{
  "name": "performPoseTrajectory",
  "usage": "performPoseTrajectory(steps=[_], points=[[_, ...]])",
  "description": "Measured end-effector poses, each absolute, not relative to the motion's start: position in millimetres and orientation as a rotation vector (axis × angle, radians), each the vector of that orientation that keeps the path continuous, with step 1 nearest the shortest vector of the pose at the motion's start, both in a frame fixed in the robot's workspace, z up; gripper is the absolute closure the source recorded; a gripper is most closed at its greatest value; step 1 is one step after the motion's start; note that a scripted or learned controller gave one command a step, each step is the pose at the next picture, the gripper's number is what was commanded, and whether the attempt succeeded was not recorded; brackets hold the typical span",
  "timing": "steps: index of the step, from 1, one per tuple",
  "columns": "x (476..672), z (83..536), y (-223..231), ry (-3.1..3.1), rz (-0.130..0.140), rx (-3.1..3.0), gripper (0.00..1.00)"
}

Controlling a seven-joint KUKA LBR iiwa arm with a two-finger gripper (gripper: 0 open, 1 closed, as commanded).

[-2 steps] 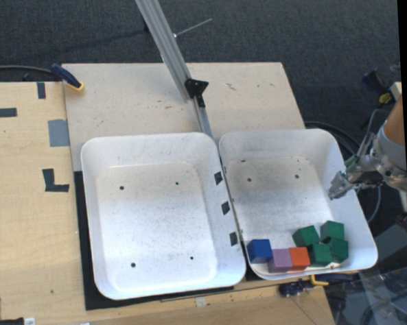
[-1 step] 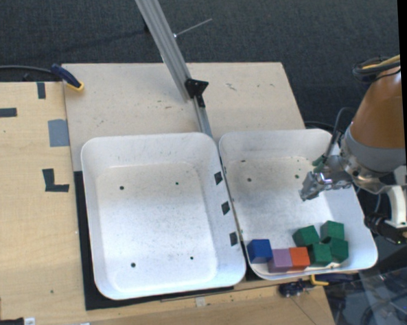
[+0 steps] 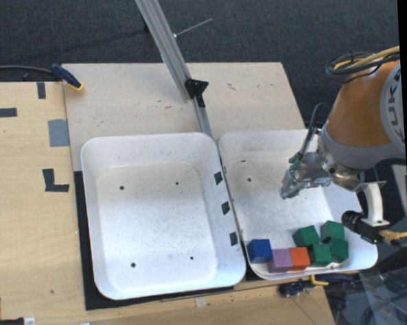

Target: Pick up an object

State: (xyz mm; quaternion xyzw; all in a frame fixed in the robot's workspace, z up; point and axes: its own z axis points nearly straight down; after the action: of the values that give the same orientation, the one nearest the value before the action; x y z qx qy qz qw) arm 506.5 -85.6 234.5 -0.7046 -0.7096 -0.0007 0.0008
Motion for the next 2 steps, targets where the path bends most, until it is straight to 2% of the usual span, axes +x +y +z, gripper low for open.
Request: performPoseTrajectory(steps=[2], points=[[497.6, 216, 21, -2.226, 0.002, -2.212, 1.00]])
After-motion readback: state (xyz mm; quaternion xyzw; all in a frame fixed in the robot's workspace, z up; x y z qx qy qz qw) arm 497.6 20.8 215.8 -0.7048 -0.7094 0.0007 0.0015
